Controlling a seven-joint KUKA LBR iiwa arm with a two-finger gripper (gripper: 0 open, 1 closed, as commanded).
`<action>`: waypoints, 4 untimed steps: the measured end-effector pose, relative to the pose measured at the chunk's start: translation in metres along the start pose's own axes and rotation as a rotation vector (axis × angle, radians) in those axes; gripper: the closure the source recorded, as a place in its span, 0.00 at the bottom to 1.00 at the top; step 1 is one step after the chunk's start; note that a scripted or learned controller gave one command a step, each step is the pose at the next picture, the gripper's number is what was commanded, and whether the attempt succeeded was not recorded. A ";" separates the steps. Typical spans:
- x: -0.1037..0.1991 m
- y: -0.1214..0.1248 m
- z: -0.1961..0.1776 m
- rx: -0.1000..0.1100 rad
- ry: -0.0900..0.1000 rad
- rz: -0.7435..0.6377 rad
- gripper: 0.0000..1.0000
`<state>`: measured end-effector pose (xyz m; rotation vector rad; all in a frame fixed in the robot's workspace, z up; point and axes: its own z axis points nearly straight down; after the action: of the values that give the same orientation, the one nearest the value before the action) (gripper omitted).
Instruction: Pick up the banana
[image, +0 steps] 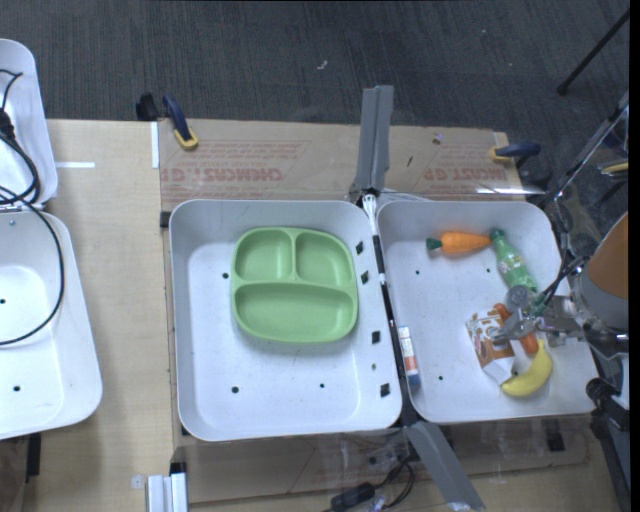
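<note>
I can't tell how the fingers stand; the gripper blurs over a carton. The banana lies just below (right bin), with a carrot and green bottle behind.

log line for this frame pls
task: pick banana | gripper: over right bin, above carton, beside banana | banana: on bin floor, not held | green plate: left bin

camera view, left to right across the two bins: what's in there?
green divided plate in the left bin → small tube at the right bin's left wall → carrot → green bottle → banana. Left out: the snack packet and gripper, which overlap by the banana.
</note>
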<state>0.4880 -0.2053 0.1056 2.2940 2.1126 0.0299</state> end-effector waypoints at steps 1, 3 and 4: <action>0.000 0.000 0.000 0.001 0.002 0.013 0.00; 0.002 -0.001 0.000 0.001 -0.001 0.043 0.00; -0.007 0.023 -0.028 0.030 0.001 0.021 0.00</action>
<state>0.5097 -0.2136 0.1339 2.3331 2.1043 0.0002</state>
